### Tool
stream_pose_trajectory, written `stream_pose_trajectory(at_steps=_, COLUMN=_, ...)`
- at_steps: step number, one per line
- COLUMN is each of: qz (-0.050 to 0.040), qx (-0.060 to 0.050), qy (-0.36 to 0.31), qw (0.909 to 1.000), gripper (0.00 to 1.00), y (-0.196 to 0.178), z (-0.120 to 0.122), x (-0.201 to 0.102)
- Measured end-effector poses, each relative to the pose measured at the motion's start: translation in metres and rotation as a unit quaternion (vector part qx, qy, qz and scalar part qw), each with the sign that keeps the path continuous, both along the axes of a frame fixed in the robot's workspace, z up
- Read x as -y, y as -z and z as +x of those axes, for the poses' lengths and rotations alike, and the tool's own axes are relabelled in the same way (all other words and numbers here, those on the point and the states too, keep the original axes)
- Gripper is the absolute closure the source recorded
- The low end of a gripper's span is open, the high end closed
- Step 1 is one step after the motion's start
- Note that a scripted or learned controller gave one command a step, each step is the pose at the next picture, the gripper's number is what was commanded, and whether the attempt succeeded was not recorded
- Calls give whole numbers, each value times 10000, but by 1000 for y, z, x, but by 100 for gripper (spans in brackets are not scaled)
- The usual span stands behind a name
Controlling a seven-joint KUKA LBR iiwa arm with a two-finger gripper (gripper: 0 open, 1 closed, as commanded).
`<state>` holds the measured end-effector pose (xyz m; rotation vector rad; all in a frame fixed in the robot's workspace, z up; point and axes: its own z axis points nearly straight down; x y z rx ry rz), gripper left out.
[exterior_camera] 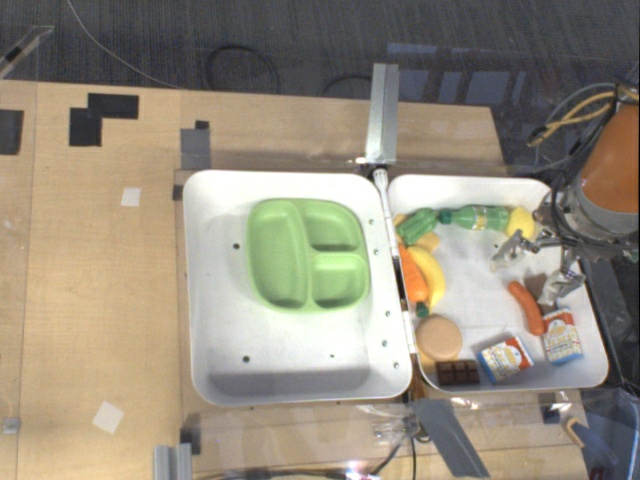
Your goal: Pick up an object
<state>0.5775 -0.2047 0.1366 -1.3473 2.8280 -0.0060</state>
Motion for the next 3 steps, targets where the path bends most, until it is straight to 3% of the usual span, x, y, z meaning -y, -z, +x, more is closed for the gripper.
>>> stream_pose_trajectory(at_steps=1, qz=-10, qx=15, qy=-4, qw=10000, gripper=0, y=47, z=-36, x=-22)
stream_pose_trajectory(at_steps=2, qz=54, qx=-18, qy=-738, qw=9973, gripper=0, y=48, z=-15, x=-10)
stream_pose_trajectory(at_steps=3, qz=42, qx=5, qy=-1423, qw=9898, gripper=0, y=48, z=18, x=-9)
